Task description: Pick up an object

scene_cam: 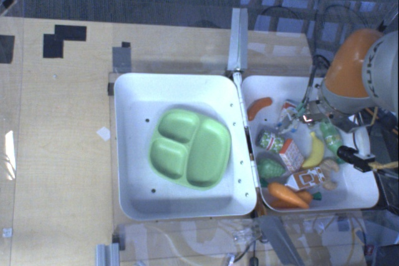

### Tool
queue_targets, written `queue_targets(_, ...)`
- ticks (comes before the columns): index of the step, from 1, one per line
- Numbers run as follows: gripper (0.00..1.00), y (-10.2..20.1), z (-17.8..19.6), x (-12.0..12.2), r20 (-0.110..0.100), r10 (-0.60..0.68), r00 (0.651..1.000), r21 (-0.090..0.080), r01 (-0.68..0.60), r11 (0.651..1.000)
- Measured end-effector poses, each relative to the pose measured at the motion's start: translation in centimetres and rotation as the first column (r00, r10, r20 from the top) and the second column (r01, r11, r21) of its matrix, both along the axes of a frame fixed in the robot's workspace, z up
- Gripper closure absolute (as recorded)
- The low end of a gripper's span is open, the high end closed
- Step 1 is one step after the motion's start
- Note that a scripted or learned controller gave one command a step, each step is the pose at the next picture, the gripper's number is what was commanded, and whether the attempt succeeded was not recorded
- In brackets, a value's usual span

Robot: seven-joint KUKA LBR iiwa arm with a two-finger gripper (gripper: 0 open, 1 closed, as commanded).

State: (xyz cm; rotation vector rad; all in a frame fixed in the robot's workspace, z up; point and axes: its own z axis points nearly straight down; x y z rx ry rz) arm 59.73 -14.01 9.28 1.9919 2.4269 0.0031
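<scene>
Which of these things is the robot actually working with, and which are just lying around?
Part of the job: gripper, reaching into the right bin; its candidates there: banana, carrot, red sausage, green bottle.

Just lying about: green divided plate in the left bin; black markers on the bench.

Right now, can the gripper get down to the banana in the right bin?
Probably yes. The banana lies on top of the pile with its upper side bare, just below the gripper. The green bottle and the small carton crowd its sides, so a finger may bump them.
</scene>
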Motion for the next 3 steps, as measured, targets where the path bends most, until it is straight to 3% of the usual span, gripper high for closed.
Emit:
queue_targets(1,1.00,0.0,0.7,0.1,-0.001,0.001,1.000,0.001,-0.001,1.000)
queue_targets(2,1.00,5.5,11.7,-1.9,-0.002,-0.161,0.987,0.000,0.161,0.987)
queue_targets(3,1.00,11.9,14.7,3.9,-0.004,-0.665,0.747,-0.003,0.665,0.747)
